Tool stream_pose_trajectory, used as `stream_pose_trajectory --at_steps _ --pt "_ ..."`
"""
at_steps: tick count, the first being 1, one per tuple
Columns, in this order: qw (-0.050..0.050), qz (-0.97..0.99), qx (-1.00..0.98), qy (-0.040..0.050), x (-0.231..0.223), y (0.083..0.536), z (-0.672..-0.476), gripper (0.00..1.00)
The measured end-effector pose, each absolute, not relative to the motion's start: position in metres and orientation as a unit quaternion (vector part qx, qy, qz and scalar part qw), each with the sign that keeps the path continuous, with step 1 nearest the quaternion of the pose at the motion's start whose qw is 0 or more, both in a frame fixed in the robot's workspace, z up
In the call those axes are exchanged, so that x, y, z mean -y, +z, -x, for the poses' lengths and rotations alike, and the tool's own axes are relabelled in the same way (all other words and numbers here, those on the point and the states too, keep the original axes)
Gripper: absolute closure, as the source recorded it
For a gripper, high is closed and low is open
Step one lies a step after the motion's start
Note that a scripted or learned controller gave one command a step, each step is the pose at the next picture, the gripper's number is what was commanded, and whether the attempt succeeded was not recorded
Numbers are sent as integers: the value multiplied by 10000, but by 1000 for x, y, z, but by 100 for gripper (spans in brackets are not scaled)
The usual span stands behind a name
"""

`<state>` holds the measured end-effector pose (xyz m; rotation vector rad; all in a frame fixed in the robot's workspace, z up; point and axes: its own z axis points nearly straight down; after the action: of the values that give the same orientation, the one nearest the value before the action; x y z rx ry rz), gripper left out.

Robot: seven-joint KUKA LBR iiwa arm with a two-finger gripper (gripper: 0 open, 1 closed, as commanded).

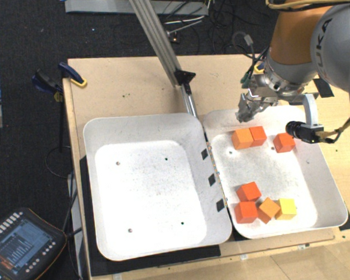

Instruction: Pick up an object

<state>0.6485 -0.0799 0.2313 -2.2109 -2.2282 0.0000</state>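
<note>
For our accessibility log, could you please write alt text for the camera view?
A grey and orange robot arm holds its gripper above the far edge of the right bin, near two touching orange blocks. Five more blocks lie there; the left bin sits beside it.

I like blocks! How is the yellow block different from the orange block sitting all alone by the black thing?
The yellow block is yellow; the lone block is orange-red. The yellow block sits at the near end of the right bin, touching another block; the lone block sits farther back, apart from the others. Both are small cubes lying in that bin.
</note>
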Motion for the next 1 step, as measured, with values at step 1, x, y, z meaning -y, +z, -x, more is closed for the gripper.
stream_pose_trajectory --at_steps 1 --pt "17 7043 7099 3 24 221 -639 100"
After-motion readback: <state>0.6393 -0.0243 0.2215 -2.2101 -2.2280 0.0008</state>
